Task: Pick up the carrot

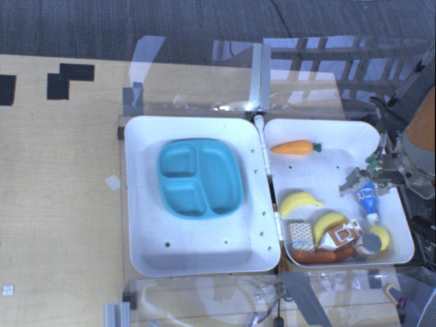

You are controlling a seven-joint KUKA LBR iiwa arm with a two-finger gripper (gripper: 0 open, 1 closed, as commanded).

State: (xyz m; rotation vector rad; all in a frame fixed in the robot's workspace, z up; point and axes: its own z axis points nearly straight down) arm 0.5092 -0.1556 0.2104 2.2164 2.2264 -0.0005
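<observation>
Hanging with fingers [351, 181] spread and pinching nothing, the gripper [371, 182] hovering just above a small blue-and-white bottle [366, 200] at the right side of the right bin [340, 131]. Lying well apart from that, near the bin's far left corner, the carrot [294, 148] pointing its green stub rightward with bare floor all round. Probably handling as a light, stiff, smooth toy, tapering and so inclined to slip: looking best taken across the thick orange middle, staying clear of the stub.

light: bright, even, coming from overhead | shadows: lying soft inside bins [136, 182] | glare: glinting off clear panels [300, 60] | focus: softening slightly throughout
</observation>
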